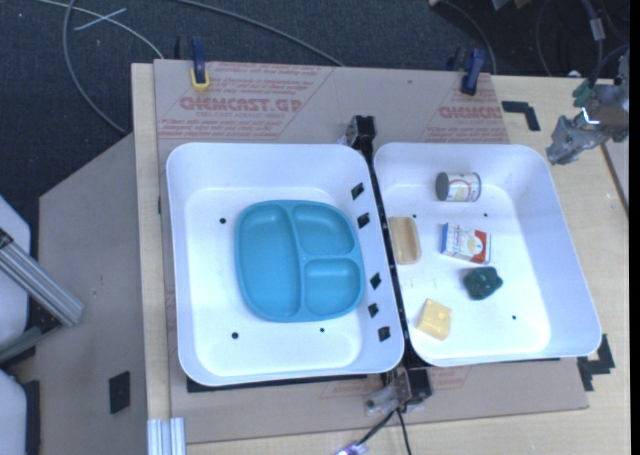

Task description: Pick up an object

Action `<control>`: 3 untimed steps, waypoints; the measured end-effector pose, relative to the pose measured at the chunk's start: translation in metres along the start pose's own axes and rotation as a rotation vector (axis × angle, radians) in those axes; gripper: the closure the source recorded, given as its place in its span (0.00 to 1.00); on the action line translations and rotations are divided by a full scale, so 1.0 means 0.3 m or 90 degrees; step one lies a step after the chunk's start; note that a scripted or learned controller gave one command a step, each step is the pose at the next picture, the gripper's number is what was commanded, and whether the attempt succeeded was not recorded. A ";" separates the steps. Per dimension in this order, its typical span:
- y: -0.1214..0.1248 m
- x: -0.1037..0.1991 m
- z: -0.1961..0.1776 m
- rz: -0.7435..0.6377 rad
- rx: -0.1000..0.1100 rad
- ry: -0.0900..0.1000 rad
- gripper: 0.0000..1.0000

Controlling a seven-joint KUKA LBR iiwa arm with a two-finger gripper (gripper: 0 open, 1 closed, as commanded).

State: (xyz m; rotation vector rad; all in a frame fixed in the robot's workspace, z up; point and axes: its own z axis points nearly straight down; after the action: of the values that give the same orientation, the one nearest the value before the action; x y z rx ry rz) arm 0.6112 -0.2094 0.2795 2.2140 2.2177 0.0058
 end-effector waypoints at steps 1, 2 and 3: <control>-0.033 0.162 0.036 -0.002 0.006 0.004 1.00; -0.064 0.356 0.063 -0.003 0.007 0.004 1.00; -0.059 0.505 0.104 -0.002 0.007 0.004 1.00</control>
State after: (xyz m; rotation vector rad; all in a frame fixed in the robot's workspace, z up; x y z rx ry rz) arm 0.5935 -0.0581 0.2477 2.2185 2.2303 0.0004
